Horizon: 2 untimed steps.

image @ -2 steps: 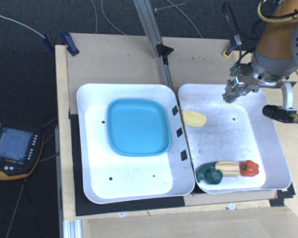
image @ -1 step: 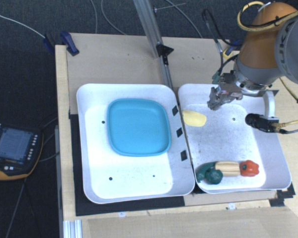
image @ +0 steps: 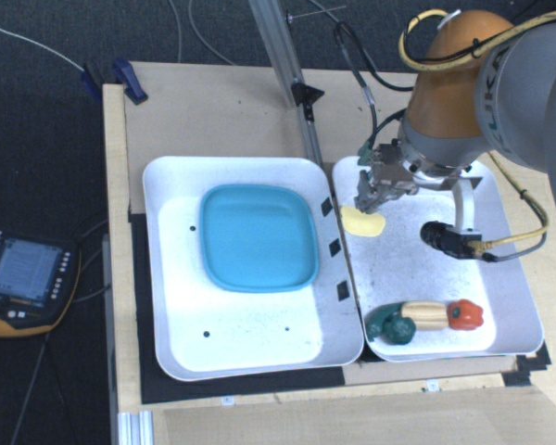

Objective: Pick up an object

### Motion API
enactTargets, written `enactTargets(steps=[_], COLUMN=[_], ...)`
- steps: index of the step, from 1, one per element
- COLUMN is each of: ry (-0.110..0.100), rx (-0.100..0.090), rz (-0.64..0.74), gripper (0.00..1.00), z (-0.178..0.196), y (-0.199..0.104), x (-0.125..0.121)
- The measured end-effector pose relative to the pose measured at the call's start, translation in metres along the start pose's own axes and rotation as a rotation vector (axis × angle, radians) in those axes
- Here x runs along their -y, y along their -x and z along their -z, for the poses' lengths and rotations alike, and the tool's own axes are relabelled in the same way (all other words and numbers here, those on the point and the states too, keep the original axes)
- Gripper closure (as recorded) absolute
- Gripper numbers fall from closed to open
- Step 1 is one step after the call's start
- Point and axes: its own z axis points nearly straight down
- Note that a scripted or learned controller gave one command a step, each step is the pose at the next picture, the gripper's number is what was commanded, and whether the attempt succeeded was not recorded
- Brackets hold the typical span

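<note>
Gripper [image: 371, 204] sits directly above yellow piece [image: 362, 222]; grip state cannot be told. Advise centring before closing.

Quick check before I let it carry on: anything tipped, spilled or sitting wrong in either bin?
Nothing stands out. The blue plate lies flat in the left bin. In the right bin, the gripper sits right above a pale yellow object, and a green, tan and red cluster of toys rests by the near wall.
</note>
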Motion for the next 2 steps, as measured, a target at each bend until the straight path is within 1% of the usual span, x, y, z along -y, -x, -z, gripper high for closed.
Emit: enactTargets(steps=[2], ry=[0.000], rx=[-0.001], rz=[0.000], gripper=[1.00], z=[0.029], y=[-0.106], x=[0.035])
